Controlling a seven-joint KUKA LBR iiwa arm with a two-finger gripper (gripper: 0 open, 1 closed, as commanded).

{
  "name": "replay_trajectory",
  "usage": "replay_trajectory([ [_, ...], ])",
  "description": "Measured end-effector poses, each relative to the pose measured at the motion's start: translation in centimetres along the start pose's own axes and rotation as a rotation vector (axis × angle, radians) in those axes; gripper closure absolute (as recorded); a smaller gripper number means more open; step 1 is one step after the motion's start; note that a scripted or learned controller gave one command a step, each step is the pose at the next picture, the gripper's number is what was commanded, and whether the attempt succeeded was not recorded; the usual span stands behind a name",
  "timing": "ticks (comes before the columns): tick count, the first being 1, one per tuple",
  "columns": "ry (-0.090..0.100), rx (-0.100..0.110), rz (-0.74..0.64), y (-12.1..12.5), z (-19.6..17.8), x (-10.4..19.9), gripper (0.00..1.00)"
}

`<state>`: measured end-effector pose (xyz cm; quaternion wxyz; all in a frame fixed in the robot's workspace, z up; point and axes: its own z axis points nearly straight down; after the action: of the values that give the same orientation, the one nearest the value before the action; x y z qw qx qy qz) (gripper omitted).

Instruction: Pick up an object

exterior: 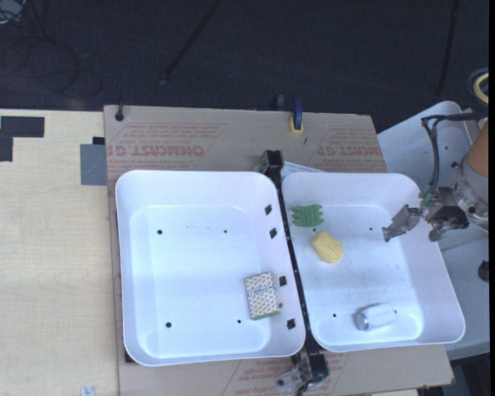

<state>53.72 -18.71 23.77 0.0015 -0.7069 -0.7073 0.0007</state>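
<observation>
The right bin (pixel 433 304) holds three things: a green knobbly toy (pixel 307 215) near its back left, a yellow rounded piece (pixel 327 247) just in front of that, and a whitish cylinder (pixel 374 316) lying near the front wall. A small patterned box (pixel 262 294) lies flat in the left bin (pixel 148 221), close to its right wall. My gripper (pixel 412 233) hangs over the right side of the right bin, to the right of the yellow piece and apart from it. It is open, with nothing between its fingers.
A black divider with clips (pixel 282 246) runs between the two bins. Both bins sit on a cardboard sheet (pixel 190 143) on the pale wooden bench (pixel 41 262). A blue and yellow clamp (pixel 297 118) stands at the cardboard's back edge.
</observation>
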Motion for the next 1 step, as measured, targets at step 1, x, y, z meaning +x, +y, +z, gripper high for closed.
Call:
replay_trajectory([
  [1, 0.001, 0.001, 0.000, -0.01, -0.96, -0.08, 1.00],
])
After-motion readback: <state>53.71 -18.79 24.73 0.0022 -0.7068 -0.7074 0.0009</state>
